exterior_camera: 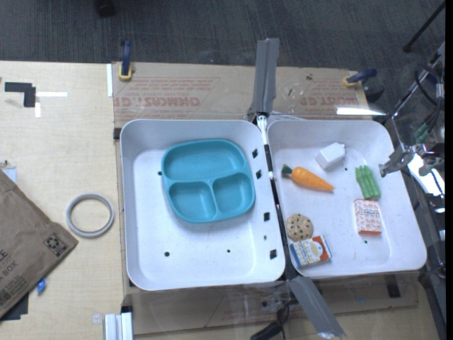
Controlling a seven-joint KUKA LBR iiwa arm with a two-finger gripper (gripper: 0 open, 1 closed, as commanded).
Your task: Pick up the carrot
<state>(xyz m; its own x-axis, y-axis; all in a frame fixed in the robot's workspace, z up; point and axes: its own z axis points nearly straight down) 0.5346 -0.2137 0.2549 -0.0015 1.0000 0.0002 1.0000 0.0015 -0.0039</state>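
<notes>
The carrot [311, 178] is orange with a small green top at its left end. It lies on the floor of the right bin [396, 257], in the upper left part, slanting down to the right. Nothing touches it. The closest item is a white block [330, 155], just above and to its right.
The right bin also holds green beans [367, 182], a red-and-white packet [368, 217], a cookie [299, 227] and a small blue-and-orange box [311, 251]. A teal divided plate [209, 180] sits in the left bin [141, 261]. Shiny metal hardware [414, 163] overhangs the right bin's right rim.
</notes>
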